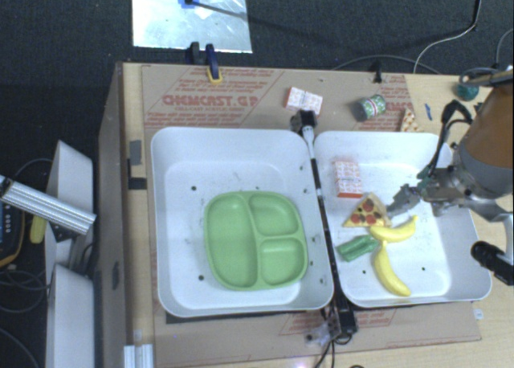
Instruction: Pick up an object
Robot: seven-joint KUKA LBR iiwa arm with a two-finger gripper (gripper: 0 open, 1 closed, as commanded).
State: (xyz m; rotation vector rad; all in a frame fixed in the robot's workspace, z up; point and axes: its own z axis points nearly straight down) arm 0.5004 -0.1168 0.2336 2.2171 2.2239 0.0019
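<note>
The right bin (450, 278) holds several toys. A small pink and white box (347, 177) lies near its back left. A toy pizza slice (365, 211) lies in front of the box. Beside it are a short yellow banana (395, 232), a longer banana (390, 273) and a green pod-shaped piece (354, 247). My gripper (403, 198) reaches in from the right and hangs low, just right of the pizza slice and above the short banana's upper end. Nothing shows as lifted.
The left bin (185, 165) holds a green divided plate (257, 239). On the cardboard behind the bins lie a small white carton (303, 100) and a green can (372, 107). A black cable (315, 173) runs along the seam between the bins.
</note>
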